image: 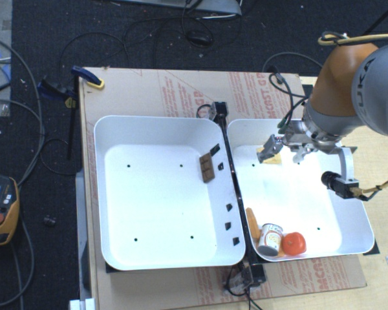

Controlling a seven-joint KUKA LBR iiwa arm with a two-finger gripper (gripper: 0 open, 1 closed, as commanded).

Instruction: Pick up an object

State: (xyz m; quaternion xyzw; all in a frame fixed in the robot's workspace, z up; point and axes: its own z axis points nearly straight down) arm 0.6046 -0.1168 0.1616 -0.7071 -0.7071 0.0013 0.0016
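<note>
We hover our two-finger gripper (286,148) over the right white bin (349,202), fingers apparently pinching a pale yellow wedge-shaped piece (273,158). It looks like the lifting step; next we need a steady rise.

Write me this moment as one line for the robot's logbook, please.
arm: over right bin, far end | gripper: pale yellow piece at its tip, hold unclear | right bin near corner: can, tomato, carrot | left bin: brown block

In the right shallow white plastic bin (323,254), a round red tomato (294,243) touches a small tin can (269,237), right of a thin orange carrot (251,223); the brown chocolate bar (207,168) lies in the left bin (116,237).
</note>
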